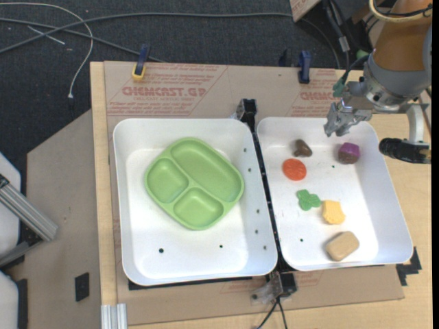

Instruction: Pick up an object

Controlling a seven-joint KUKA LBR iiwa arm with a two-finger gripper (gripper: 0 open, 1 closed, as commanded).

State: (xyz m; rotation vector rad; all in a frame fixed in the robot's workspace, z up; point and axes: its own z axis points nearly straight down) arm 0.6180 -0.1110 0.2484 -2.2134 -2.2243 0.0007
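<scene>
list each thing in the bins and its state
green tray: flat, right way up, left bin
brown piece: loose, right bin
purple piece: loose, below the tool
orange disc: lying flat
green piece: loose, beside yellow piece
yellow piece: loose
tan block: lying near front wall
tool: above right bin, holding nothing

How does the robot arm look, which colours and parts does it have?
The arm has a rounded grey body with an orange band above the wrist. Its gripper is small, grey and metallic. Dark cables and a thin green one run beside the arm.
</scene>
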